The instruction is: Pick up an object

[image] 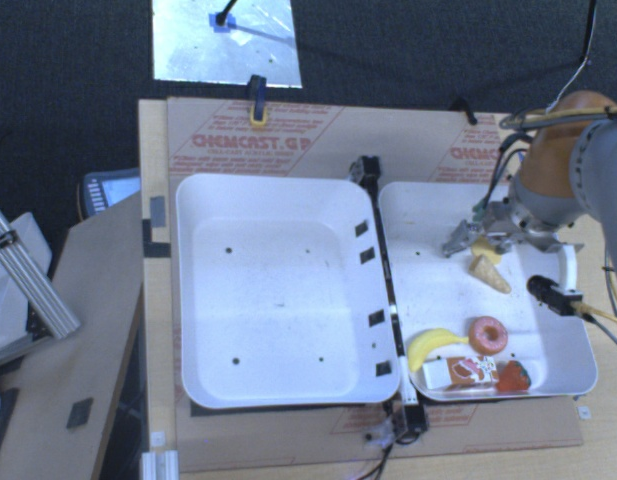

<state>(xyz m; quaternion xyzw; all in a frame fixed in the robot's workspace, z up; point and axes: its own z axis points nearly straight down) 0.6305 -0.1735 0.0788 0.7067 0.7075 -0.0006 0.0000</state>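
Note:
My gripper (pixel 472 242) hangs low over the far part of the right bin (pixel 428 203), at the end of the grey arm (pixel 558 173) that comes in from the right. Just under and in front of it lies a pale yellow wedge (pixel 491 273), its upper end touching or very near the gripper. Nearer the front of the same bin sit a pink donut (pixel 487 334), a yellow banana (pixel 434 345), a red and orange carton (pixel 471 372) and a small red fruit (pixel 518 375).
The left bin (pixel 203 268) stands beside the right one, with a black clip strip (pixel 380 268) between them. A black connector with cables (pixel 553 296) hangs over the right bin's right side. A clamp (pixel 258 103) sits at the board's far edge.

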